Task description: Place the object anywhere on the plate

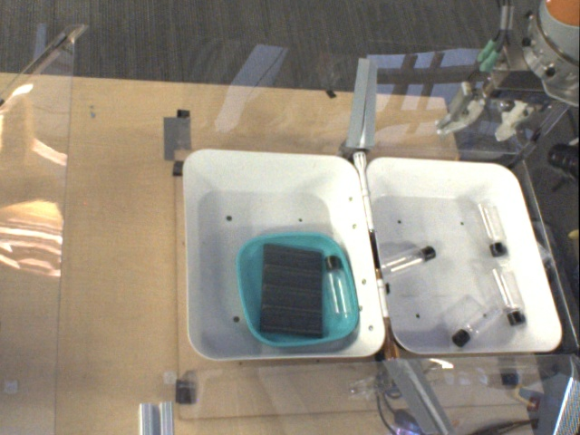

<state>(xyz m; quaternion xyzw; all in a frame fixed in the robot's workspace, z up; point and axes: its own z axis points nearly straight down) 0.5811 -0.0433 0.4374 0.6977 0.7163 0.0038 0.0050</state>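
Wooden bench point(100, 270); teal plate point(297, 290) holds vial point(342, 290); no legible writing; pincer point(478, 114) open, above right bin point(453, 252).

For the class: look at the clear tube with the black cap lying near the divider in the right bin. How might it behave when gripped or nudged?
The clear tube lies on its side and looks round, so a nudge would probably roll it across the right bin. Its see-through wall looks smooth, so it may slip between fingers. It looks small and thin, so likely light.

No legible txt or labels.
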